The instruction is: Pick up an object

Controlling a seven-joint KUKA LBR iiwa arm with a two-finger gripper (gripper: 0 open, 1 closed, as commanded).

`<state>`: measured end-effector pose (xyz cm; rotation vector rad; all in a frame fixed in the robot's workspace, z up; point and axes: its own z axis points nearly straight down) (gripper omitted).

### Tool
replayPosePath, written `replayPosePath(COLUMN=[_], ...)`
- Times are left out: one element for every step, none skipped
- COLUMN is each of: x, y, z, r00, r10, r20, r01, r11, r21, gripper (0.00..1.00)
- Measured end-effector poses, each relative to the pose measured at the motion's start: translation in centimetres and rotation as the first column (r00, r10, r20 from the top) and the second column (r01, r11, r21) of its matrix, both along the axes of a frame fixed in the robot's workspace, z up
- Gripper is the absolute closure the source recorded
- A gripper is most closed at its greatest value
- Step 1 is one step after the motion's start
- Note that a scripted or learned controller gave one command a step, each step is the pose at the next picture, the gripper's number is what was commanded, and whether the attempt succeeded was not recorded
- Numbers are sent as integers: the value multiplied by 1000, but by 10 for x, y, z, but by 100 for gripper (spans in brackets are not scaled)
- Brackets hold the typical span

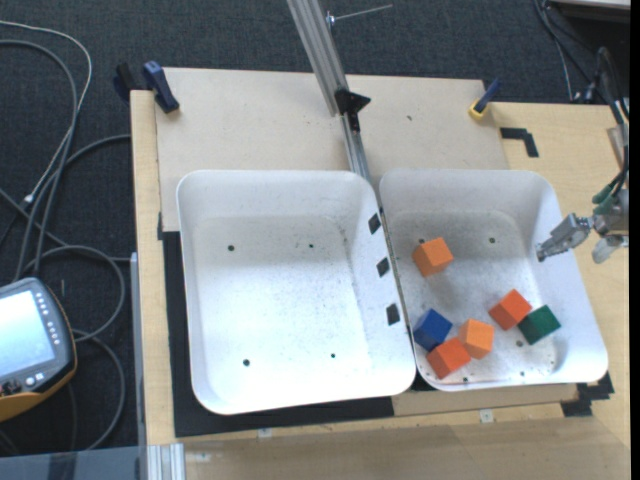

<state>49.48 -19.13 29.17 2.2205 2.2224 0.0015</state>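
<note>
even bright light, soft shadows, sharp

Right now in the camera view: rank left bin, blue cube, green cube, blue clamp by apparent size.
1. left bin, far the largest.
2. blue clamp, longer than either cube.
3. blue cube and green cube: look about alike, so I won't rank them.

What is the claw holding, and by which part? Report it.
Nothing is held. The claw is at the right bin's right rim, with no block between its fingers; all six blocks lie on the bin floor.
</note>
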Motion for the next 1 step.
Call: replayPosePath(x=[5], y=[6], z=[-178], r00=[1000], r10=[-1], r20=[-3], r01=[1], r11=[1000], r21=[0], gripper=[0])
